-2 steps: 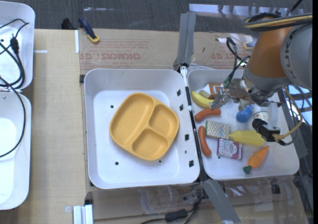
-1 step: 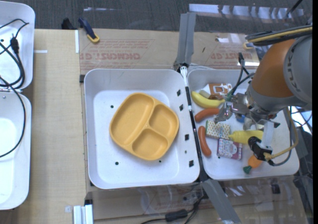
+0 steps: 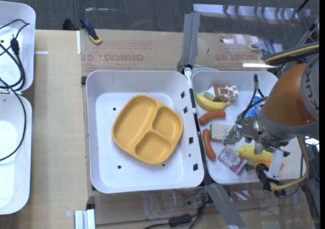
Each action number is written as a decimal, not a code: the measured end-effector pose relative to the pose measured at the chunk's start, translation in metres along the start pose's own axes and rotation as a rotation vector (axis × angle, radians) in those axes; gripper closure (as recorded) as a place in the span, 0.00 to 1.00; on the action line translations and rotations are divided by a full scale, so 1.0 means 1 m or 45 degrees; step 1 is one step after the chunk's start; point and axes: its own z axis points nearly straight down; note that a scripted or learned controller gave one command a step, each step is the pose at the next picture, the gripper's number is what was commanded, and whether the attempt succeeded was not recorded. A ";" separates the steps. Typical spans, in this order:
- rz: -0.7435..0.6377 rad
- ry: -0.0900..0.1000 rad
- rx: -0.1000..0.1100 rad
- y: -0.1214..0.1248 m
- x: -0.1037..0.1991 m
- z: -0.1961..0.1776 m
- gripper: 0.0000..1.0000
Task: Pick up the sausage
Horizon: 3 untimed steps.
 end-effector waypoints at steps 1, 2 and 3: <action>0.524 -0.004 0.008 0.000 -0.005 0.012 0.00; 1.217 0.000 -0.006 0.002 -0.001 0.031 0.00; 1.285 -0.006 0.005 -0.020 0.065 -0.067 0.00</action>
